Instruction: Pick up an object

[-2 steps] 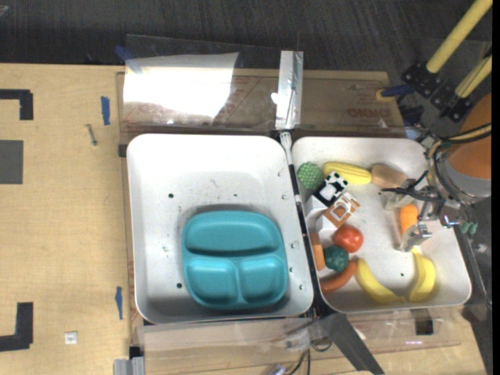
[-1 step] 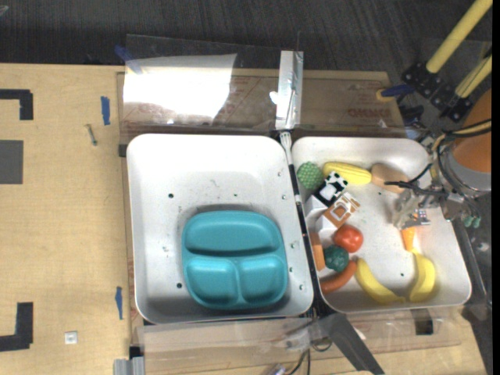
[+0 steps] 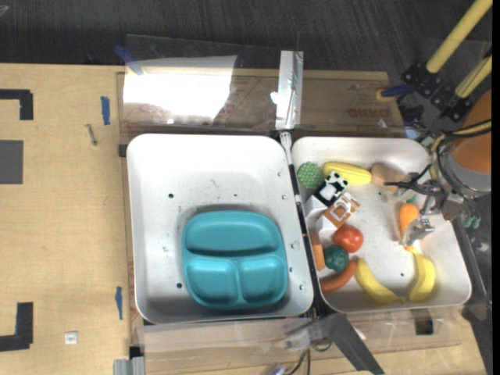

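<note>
The right bin holds several toy foods. My gripper hangs low at that bin's right side, under the orange-banded wrist. An orange carrot lies right beside it on its left, touching or nearly touching. A curved yellow banana lies just below the gripper along the bin's front. A red tomato sits further left, near the bin's middle.
A green ball, a yellow piece, a black-and-white cube and an orange-and-white block crowd the right bin's back left. A red pepper lies front left. A teal divided tray sits in the left bin.
</note>
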Tool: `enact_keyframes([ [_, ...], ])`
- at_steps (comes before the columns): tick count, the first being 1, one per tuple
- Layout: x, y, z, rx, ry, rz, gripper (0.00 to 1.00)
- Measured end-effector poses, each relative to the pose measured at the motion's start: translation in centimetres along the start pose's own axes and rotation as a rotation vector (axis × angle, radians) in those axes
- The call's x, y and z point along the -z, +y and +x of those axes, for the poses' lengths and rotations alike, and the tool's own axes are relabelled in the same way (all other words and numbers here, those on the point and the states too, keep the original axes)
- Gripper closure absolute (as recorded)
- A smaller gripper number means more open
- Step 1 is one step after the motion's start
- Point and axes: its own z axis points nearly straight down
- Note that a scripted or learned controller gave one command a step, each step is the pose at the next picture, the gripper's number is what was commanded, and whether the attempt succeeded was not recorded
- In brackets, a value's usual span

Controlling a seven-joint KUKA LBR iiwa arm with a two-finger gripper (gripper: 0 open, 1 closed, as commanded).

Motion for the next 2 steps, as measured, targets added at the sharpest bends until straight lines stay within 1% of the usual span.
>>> enact_keyframes([
  [1,-1.4,0.1,-2.9,0.040,0.014,-0.004,0.00],
  [2,-1.3,0.0,1.5,0.041,0.015,-0.005,0.00],
])
